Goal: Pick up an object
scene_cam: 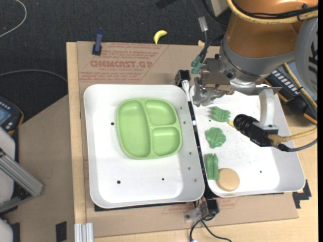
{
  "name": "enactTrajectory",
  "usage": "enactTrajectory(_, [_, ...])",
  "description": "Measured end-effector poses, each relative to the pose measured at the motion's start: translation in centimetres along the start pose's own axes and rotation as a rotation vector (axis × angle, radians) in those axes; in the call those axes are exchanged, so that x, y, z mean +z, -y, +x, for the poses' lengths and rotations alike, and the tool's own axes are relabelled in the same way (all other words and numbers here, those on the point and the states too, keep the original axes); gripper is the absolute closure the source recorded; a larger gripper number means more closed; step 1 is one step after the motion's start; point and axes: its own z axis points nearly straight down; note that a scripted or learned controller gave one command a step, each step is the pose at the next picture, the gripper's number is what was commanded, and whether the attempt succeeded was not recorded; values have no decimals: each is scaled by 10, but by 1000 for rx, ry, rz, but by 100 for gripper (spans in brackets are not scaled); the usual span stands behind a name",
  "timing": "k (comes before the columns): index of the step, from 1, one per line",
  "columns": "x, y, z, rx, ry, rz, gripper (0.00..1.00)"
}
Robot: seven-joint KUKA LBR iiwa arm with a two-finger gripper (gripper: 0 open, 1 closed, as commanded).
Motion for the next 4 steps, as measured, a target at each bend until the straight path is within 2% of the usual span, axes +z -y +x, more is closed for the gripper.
enactTrajectory(1, [-15,-63,141,-18,-4,10,100])
enactTrajectory(2, [75,17,132,-7,6,32,100])
enactTrajectory(3, [-53,10,113,-4,-4,3,100])
enactTrajectory(4, [48,36,30,5,6,30,100])
